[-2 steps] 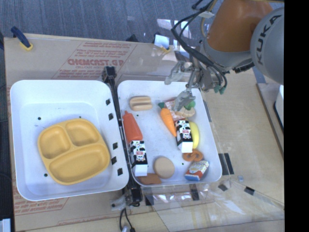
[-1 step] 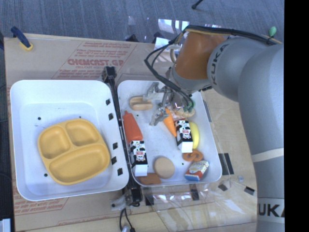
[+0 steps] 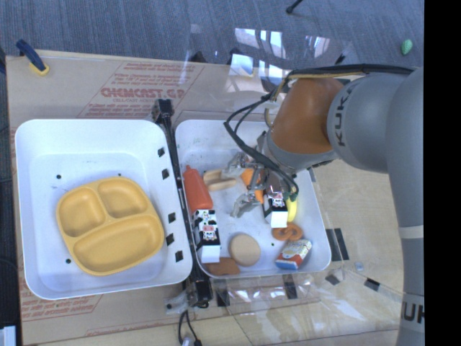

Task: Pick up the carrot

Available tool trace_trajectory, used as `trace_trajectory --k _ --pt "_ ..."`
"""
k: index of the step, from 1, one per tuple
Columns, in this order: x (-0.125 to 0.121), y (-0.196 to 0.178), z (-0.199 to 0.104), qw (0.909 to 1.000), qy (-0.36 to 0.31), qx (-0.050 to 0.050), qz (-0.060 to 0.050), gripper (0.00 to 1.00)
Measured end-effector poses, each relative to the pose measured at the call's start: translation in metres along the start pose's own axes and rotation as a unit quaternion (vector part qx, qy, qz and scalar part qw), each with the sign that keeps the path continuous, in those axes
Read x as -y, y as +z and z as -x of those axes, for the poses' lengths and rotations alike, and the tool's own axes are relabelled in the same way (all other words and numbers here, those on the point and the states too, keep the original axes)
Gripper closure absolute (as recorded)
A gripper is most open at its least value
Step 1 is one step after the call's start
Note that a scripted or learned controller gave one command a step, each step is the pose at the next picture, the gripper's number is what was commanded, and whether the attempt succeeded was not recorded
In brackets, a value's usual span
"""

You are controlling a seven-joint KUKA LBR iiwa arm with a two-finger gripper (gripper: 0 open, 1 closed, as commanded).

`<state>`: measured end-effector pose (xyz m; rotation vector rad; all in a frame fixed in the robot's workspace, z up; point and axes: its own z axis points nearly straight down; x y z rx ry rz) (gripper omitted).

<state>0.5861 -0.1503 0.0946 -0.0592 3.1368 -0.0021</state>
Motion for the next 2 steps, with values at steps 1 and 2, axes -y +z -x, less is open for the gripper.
trace_trajectory --k 1,2 --pt "-0.002 -0.013 0.005 1.0000 -0.005 0.006 -0.001 1.00" --pt "-0.041 -0.076 0.076 0.9986 -0.052 0.004 0.000 1.00"
